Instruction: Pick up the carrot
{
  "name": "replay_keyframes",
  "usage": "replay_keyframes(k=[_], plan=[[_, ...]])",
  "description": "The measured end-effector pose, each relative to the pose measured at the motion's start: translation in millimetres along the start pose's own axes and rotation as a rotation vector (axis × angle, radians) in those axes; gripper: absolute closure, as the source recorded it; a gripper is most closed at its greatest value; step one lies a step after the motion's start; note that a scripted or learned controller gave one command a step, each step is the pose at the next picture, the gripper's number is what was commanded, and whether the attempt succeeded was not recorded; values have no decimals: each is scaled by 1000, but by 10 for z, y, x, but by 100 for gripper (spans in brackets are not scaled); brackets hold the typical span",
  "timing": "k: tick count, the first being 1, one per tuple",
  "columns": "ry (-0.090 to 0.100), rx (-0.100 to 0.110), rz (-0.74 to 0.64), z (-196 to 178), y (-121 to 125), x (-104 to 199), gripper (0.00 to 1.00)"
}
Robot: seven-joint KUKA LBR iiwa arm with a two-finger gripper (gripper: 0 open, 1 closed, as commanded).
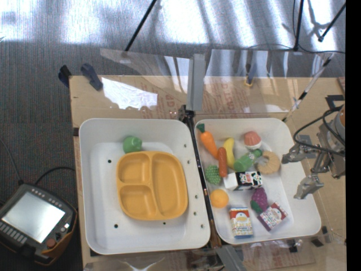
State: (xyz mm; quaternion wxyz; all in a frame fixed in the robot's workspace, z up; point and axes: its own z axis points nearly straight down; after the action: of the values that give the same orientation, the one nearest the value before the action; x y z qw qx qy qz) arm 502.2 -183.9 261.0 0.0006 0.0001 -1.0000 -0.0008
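Carrot (208,142): lies at the upper left of the right bin, leafy end toward the far corner, untouched, just beside a banana (228,152).
Tabletop (141,97): carries two white bins side by side.
Left bin (90,151): holds a yellow divided plate (152,184) and a green toy (132,144).
Right bin (299,208): crowded with toy food and small cartons.
Tool (302,174): over the right bin's right edge, fingers spread wide, holding nothing, well apart from the carrot.

Arm (338,145) cut by right edge — tablet (34,222) by left
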Motion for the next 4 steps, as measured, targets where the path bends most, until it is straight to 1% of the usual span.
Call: replay_keyframes(k=[1, 2, 3, 4], plan=[[-24, 6, -19, 1519, 574, -164, 0], [-4, 0, 139, 1095, 884, -552, 0], [3, 0, 156, 1758, 1030, -728, 0], [-1, 1, 149, 1642, 1052, -748, 100]])
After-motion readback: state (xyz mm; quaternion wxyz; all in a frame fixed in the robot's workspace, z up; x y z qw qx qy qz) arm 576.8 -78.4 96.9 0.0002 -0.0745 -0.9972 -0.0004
